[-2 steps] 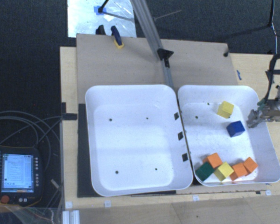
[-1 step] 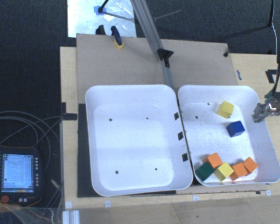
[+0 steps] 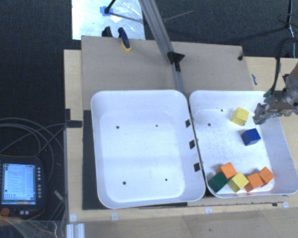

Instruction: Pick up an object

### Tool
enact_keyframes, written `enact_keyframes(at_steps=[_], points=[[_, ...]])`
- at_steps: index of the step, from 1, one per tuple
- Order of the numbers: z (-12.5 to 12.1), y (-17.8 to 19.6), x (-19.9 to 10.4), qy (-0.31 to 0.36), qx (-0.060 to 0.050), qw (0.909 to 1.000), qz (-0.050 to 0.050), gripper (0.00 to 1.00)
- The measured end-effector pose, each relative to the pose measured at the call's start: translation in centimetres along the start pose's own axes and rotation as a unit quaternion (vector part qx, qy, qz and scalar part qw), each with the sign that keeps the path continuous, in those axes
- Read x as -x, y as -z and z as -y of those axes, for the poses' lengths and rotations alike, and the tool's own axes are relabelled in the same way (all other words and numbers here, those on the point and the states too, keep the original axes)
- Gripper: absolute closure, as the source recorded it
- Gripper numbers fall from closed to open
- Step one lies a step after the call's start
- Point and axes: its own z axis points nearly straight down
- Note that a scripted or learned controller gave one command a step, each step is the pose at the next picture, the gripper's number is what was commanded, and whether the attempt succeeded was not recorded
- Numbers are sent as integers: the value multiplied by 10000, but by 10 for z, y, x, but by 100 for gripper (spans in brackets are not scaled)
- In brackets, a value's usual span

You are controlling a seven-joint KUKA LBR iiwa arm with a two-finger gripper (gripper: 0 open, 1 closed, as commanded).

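While the jaws (image 3: 260, 114) hang at the right side of the frame by the right bin's (image 3: 288, 155) far rim, their opening too blurry to tell, nothing is picked up yet, and the blue block (image 3: 250, 136) sits just below them.

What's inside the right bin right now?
Seven cubes in the right bin: a yellow cube, a blue cube, and five clustered at its near edge. Anything beneath the hand is hidden.

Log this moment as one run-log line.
gripper: over right bin's right edge, holding nothing visible | nearest: blue cube, yellow cube | other blocks clustered at bin's near edge | pick: not yet done
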Motion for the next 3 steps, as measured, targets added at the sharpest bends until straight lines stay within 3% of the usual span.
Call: enact_keyframes(at_steps=[2,3], points=[[-11,6,-91,-2,-12,10000,-5,100],[-16,-5,-152,2,-22,10000,-9,100]])
